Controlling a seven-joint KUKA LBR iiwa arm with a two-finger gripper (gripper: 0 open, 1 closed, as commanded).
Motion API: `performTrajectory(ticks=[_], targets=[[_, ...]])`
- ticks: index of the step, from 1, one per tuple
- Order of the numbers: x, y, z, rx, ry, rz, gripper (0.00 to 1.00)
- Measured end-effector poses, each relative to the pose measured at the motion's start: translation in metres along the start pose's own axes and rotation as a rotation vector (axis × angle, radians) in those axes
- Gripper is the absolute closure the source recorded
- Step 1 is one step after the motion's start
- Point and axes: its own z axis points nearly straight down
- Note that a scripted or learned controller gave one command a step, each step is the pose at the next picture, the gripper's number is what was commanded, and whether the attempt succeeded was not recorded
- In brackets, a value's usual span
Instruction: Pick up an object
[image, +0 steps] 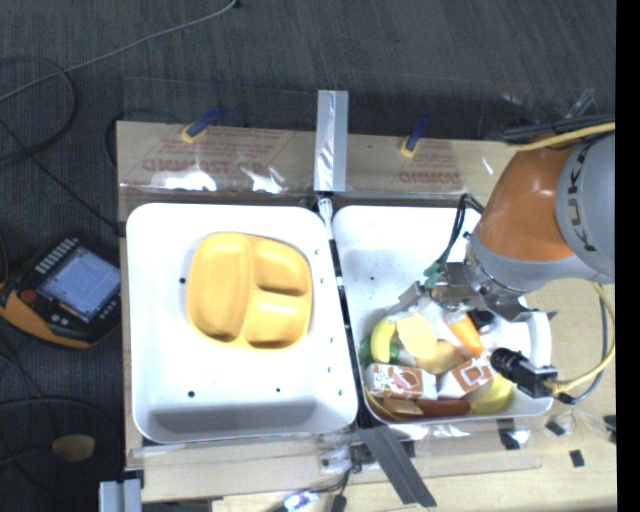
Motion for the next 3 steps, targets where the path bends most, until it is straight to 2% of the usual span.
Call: performTrajectory(ticks=[1, 2, 3], targets=[[-0.030, 0.000, 0.080, 0.000, 0.001, 0.015, 0.00], [-0.032, 0.002, 0.069, -0.006, -0.002, 0.018, 1.00], [-0.047, 0.003, 0.107, -0.014, -0.001, -0.025, 1.00]])
